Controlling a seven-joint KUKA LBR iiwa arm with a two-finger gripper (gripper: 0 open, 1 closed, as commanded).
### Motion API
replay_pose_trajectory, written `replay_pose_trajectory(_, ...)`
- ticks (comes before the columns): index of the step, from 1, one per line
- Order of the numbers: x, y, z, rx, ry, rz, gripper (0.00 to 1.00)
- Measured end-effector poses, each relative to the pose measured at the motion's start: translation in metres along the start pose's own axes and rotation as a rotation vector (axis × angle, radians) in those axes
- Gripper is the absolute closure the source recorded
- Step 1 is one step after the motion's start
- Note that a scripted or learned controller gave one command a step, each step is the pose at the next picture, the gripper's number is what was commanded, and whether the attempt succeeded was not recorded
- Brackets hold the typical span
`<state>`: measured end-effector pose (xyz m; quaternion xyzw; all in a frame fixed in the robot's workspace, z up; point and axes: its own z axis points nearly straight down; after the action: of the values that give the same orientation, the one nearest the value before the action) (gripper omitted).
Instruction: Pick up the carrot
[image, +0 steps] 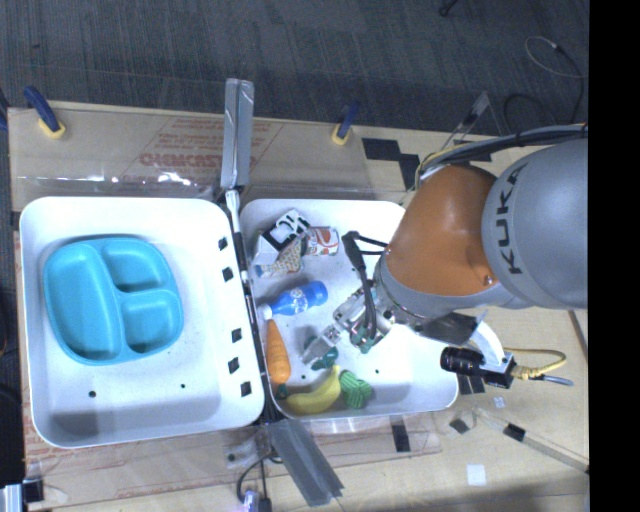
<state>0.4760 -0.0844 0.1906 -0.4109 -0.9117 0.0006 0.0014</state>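
The orange carrot (277, 353) lies lengthwise against the left wall of the right bin (400, 215), its tip toward the front. My gripper (330, 340) hangs low over the middle of that bin, a short way right of the carrot. Its fingers (322, 349) stand slightly apart with nothing between them. The grey arm with its orange band (440, 235) covers the bin's right half.
A yellow banana (313, 393) and a green vegetable (354, 388) lie at the bin's front edge, just below the gripper. A blue bottle (300, 298), a red-white can (322, 241) and a black-white item (284, 231) sit farther back. The left bin holds a blue divided tray (110, 295).
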Motion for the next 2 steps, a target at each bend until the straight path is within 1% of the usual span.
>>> replay_pose_trajectory(1,0.081,0.072,-0.001,0.001,0.0,0.122,0.0)
replay_pose_trajectory(2,0.062,0.055,0.0,0.003,0.003,-0.126,0.0)
